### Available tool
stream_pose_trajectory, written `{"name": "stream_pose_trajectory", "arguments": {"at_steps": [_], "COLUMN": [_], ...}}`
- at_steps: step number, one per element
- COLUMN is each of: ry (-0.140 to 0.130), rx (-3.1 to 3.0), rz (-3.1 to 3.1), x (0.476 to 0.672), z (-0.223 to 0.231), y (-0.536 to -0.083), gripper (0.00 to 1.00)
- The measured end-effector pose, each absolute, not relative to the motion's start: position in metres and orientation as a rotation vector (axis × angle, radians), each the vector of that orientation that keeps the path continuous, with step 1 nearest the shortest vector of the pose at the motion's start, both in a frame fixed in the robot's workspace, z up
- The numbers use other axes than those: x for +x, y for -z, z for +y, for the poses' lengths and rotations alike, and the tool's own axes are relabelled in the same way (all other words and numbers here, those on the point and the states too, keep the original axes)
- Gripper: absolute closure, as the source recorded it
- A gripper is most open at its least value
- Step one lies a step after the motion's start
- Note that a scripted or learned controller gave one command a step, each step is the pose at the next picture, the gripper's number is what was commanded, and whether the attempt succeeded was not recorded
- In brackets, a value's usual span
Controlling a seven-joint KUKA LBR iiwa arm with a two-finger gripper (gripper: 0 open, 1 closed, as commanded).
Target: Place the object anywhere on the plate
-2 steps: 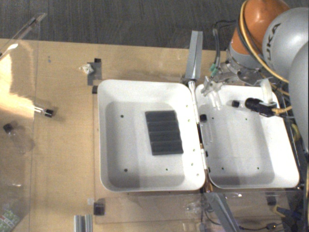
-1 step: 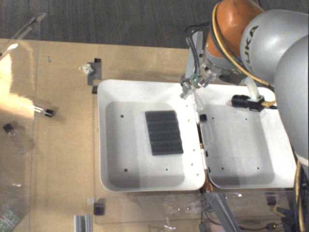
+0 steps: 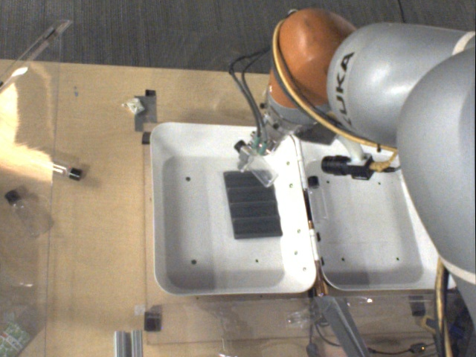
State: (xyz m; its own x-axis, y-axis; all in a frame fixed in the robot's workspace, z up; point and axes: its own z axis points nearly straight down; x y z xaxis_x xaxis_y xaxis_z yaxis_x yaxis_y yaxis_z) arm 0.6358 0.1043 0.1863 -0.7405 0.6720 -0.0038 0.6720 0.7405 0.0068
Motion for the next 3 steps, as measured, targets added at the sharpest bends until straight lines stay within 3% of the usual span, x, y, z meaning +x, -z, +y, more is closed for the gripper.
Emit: {"name": "stream_pose_trajectory", "arguments": {"at_steps": [1, 2, 3], "ry": [-0.007, -0.009, -0.007], "rx": [0.493, 0.639, -0.407], "rz": [3.096, 3.068, 3.106], "x": [0.649, 0.653, 0.63], "z": [0.166, 0.228, 0.236], "y": [-0.153, -0.166, -0.14], "gripper": [1.0, 1.0, 1.0]}}
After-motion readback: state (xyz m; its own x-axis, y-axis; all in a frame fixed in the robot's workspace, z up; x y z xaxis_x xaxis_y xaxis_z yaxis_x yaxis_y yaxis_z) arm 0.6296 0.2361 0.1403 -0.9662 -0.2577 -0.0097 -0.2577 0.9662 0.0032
